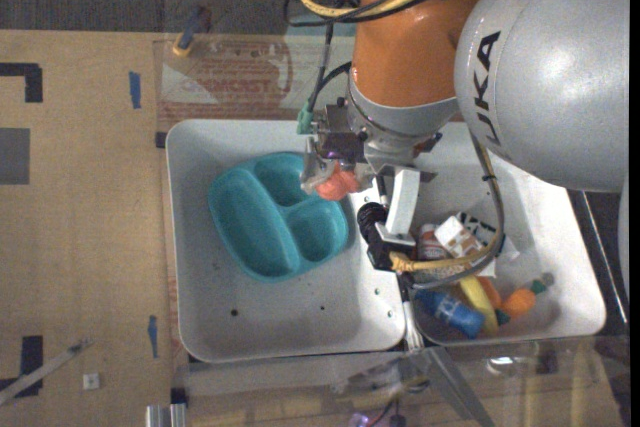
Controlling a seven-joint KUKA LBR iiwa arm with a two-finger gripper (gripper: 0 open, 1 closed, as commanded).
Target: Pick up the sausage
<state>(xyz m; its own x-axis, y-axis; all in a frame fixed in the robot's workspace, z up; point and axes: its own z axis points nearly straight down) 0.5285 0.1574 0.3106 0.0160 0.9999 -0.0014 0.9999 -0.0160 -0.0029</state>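
A short reddish-orange sausage (338, 182) hangs just above the right rim of the teal divided plate (268, 225) in the left bin (190, 255). My gripper (326, 170) reaches down from the orange-banded wrist and is shut on the sausage, which sticks out below its fingertips. The wrist hides the upper part of the gripper's body.
The right bin (585, 300) holds several toys: a blue bottle (450, 311), a yellow banana (478, 295), an orange carrot (520, 301) and a small white box (455, 231). The arm covers much of that bin. Blue tape marks (134, 89) dot the wooden bench to the left.
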